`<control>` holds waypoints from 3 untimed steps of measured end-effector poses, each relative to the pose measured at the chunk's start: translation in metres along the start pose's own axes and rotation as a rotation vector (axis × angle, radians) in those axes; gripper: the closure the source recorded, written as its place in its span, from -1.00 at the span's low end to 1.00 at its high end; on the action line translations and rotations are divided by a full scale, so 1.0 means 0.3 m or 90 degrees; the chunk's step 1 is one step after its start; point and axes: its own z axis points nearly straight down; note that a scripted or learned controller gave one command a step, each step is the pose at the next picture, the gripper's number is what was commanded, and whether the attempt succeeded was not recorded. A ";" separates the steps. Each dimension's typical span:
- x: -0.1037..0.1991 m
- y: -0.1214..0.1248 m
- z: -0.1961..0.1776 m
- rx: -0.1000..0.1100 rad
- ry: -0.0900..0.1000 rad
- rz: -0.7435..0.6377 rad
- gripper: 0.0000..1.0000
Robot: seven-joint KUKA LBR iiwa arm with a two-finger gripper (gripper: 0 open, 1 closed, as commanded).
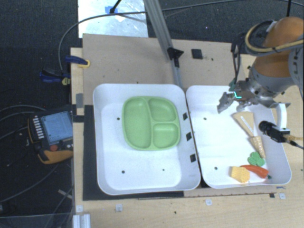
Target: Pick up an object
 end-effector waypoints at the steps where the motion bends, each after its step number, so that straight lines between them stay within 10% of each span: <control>1: 0.000 0.003 -0.005 -0.002 0.000 0.000 -1.00; 3: -0.025 -0.029 0.286 0.000 -0.001 0.002 -1.00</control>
